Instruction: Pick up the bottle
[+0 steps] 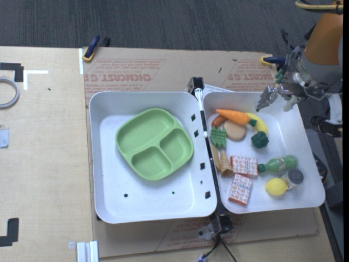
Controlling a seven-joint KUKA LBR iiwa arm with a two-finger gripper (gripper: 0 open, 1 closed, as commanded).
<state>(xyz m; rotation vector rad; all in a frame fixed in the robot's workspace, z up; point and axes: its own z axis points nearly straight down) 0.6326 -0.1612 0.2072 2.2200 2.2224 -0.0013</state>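
A dark carpeted floor (163, 10) surrounds a pale wooden bench (43, 162) covered partly by cardboard (142, 72). Two white bins sit side by side. The left bin (103, 201) holds a green divided plate (155, 143). The right bin (311, 141) holds toy food and the green bottle (278, 164), lying near its right wall. The gripper (269, 98) hangs over that bin's far edge, fingers slightly apart, holding nothing.

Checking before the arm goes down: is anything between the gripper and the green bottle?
Nothing tall. The gripper hangs over the right bin's far edge; the broccoli lies roughly between it and the bottle. A lemon crowds the bottle.
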